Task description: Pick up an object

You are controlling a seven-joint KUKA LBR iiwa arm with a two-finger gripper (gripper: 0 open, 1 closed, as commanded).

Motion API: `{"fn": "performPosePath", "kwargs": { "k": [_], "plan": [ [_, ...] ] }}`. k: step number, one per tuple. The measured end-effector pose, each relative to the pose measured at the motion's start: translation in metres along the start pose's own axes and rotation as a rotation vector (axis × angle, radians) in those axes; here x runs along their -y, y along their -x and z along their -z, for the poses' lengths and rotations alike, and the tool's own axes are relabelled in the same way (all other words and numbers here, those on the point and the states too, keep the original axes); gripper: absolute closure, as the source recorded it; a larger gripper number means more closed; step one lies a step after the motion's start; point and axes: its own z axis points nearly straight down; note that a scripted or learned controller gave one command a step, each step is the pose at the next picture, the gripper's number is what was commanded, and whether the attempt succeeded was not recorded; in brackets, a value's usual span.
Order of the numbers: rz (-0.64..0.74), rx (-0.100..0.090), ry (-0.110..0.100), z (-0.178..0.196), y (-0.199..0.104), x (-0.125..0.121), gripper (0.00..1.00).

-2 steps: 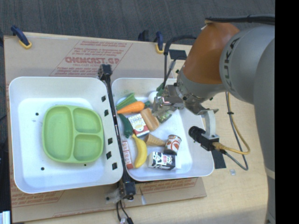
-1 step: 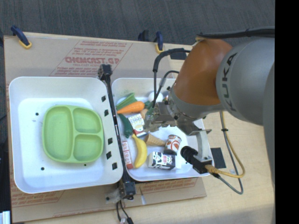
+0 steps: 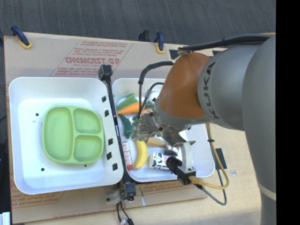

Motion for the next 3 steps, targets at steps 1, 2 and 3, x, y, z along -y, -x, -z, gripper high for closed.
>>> {"fn": "performPosePath", "kwargs": {
  "k": [1, 2, 3],
  "plan": [
    [-0.001, 0.000, -0.002, -0.020, 0.060, -0.003, 1.00],
    [-0.001, 0.001, 0.004, 0.078, 0.106, -0.072, 1.00],
    [-0.002, 0.000, 0.001, 0.057, 0.105, -0.005, 1.00]
  ]
}}
